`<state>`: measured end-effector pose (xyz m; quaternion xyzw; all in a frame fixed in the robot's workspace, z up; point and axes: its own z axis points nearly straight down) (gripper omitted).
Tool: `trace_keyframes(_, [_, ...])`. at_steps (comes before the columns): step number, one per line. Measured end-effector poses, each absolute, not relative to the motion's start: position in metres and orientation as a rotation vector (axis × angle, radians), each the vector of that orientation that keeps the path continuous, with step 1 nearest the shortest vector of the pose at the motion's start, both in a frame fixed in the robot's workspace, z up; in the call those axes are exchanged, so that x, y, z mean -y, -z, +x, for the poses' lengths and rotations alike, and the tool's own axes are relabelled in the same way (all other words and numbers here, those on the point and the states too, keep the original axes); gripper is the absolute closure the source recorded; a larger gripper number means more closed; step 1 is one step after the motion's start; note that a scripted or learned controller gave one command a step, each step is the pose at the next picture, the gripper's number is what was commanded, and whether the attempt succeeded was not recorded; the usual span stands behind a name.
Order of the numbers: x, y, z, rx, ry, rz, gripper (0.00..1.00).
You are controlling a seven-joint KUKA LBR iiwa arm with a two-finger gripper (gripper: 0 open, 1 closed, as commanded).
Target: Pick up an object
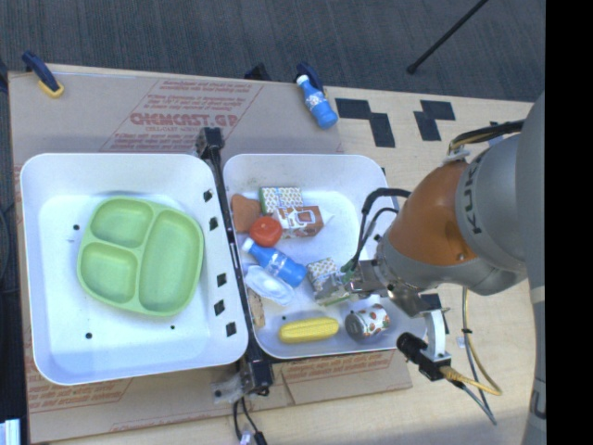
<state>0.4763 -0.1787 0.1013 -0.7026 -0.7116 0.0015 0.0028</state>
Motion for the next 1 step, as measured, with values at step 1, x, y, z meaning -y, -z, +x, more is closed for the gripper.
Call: trace_keyframes(1, [0.2028, -0.2194, 0.5542, 2.229, 0.0, -2.217, 1.0])
